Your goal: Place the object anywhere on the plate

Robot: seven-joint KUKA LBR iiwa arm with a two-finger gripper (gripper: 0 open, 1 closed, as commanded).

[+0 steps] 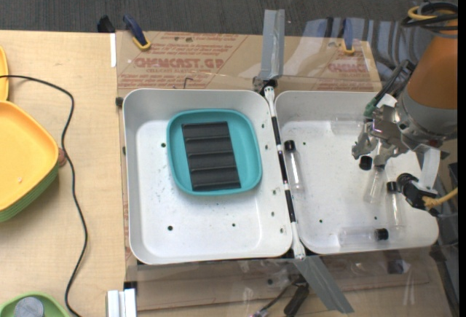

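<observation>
Camera view: two white bins point(145, 235) lie side by side. Grey arm point(433, 89) enters from the right over the right-hand bin. Teal plate point(251, 155) sits in the left bin, a black ridged object point(210, 155) on it. Gripper point(375, 162) hangs low over the right bin; whether its jaws are apart or together, I cannot tell

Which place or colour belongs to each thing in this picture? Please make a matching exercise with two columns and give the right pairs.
Column 1:
1. teal plate
2. black ridged object
3. gripper
4. yellow dishes

Column 2:
a. above the right bin
b. on the wooden bench, left of both bins
c. lying on the plate
d. inside the left bin

Pairs: 1-d, 2-c, 3-a, 4-b
</observation>
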